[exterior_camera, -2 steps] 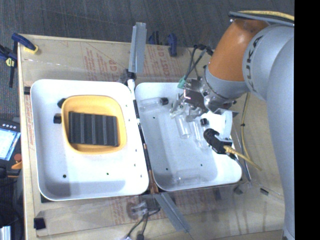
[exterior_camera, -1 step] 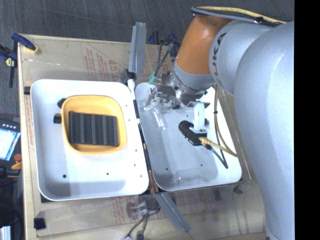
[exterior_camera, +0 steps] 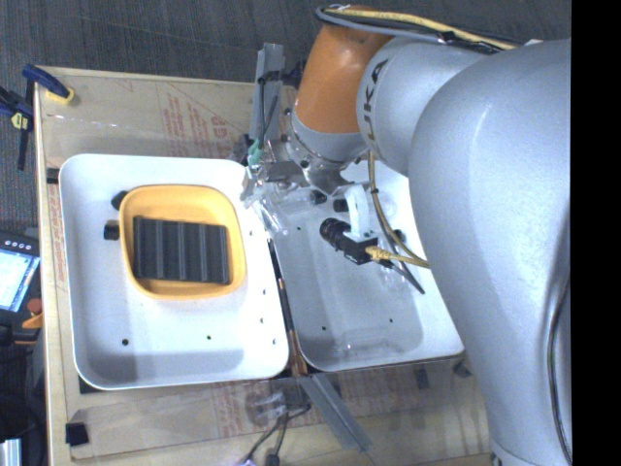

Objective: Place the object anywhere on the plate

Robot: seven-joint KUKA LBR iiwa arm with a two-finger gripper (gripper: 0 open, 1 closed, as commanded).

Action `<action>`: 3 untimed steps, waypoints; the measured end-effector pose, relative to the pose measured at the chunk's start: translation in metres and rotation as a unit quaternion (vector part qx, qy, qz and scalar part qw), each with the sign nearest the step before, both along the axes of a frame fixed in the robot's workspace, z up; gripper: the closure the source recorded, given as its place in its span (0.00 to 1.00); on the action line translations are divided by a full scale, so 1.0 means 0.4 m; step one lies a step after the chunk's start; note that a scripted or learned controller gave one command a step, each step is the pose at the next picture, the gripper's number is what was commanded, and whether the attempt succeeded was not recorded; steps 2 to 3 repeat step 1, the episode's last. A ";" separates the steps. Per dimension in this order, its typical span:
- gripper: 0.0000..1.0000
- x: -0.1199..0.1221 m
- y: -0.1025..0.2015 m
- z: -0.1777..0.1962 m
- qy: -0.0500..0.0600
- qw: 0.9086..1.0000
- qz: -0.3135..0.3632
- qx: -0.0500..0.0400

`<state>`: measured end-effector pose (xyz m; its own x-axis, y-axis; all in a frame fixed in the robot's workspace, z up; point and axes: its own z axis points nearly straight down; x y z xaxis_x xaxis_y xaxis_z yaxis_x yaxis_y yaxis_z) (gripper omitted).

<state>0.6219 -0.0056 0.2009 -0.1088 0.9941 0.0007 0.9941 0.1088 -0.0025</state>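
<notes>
A yellow plate [exterior_camera: 184,202] with rounded corners lies in the left white bin [exterior_camera: 146,357]. A dark grey ridged rectangular object [exterior_camera: 181,249] rests flat on the plate's middle. My gripper [exterior_camera: 264,190] hangs at the upper left corner of the right bin [exterior_camera: 359,338], close to the divide between the bins and apart from the plate's right edge. Nothing is visibly held in it. The orange band [exterior_camera: 330,76] and the grey arm cover much of the right bin.
Two small black bits [exterior_camera: 112,229] peek out at the plate's left edge. A black and yellow cable fitting [exterior_camera: 351,245] juts from the wrist over the right bin. A blue clamp [exterior_camera: 47,81] sits on the bench's far left corner, and a screen device [exterior_camera: 14,278] at the left edge.
</notes>
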 end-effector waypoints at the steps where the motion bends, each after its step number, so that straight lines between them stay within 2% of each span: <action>1: 0.00 0.000 0.000 0.001 0.000 1.000 0.000 0.000; 3: 0.00 0.000 0.000 0.001 0.000 1.000 0.000 0.000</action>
